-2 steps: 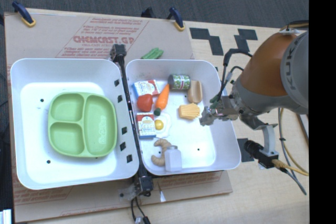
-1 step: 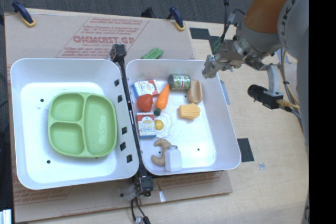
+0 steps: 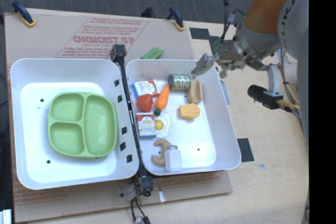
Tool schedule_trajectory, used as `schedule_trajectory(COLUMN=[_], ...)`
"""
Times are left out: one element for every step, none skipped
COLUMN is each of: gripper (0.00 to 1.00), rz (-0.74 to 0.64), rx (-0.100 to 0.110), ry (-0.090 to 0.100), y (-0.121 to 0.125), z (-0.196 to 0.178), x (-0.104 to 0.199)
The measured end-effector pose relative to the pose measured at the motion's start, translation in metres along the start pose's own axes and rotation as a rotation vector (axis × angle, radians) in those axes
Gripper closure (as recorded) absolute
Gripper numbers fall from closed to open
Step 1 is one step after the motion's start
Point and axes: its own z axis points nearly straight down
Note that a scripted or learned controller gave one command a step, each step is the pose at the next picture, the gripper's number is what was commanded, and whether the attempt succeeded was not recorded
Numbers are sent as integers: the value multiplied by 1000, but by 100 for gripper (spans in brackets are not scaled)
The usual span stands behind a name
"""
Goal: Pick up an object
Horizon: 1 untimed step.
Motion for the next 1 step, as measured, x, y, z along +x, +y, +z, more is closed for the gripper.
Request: schedule_trajectory(gripper=[0], rz=[1], rx=[5], ry=[2], y=[-75], z=[108], x=[-6])
